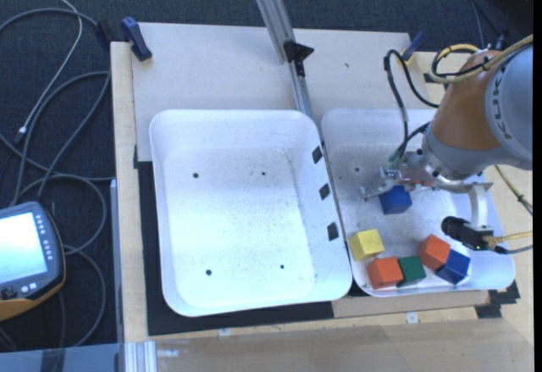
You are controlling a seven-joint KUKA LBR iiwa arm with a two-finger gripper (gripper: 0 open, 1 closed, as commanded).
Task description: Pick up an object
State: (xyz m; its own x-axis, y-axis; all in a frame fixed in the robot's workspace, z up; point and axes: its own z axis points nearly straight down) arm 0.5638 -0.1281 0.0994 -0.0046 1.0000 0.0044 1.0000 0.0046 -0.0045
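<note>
Blue block (395, 200) sits in the right bin (339, 141), directly at my tool (391, 186); whether the tool grips it I cannot tell; yellow block (367, 243), orange block (384, 272) and green block (412, 269) lie nearer the front rim.

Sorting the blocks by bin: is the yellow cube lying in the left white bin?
No, the yellow cube lies in the right white bin, beside the orange cube.
</note>
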